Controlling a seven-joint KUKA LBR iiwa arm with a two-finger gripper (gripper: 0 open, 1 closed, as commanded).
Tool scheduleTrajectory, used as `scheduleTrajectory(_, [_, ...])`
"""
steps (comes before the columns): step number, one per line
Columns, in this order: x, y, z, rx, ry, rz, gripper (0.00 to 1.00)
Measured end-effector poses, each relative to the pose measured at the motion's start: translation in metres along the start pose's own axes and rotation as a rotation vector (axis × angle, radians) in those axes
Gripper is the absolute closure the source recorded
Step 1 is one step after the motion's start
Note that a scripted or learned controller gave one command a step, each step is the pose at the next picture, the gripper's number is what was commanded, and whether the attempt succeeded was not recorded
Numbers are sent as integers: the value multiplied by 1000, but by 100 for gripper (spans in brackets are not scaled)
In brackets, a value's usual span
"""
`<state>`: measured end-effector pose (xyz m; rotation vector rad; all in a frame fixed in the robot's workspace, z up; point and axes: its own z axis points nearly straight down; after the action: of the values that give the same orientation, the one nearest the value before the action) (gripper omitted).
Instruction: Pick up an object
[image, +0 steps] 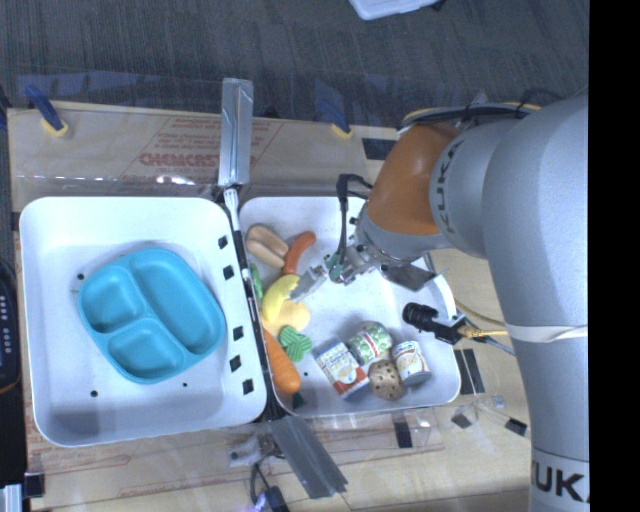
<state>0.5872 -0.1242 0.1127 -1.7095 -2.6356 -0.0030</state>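
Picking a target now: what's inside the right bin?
The right bin holds a hot dog bun, sausage, banana, carrot, three cans and a brown ball. The arm covers its upper right corner.

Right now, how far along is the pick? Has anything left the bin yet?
Done: the gripper is down inside the right bin, at the yellow toy near the hot dog. In hand: nothing visibly between its fingers, and I can't tell their state. Left: grasp and lift; the toys and cans all lie in the bin, and the blue tray sits in the left bin.
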Motion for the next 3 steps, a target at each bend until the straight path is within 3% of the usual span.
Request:
scheduleTrajectory(1, [-13,60,15,13,-1,72,0])
scheduleTrajectory(3, [-15,68,18,10,0,167,0])
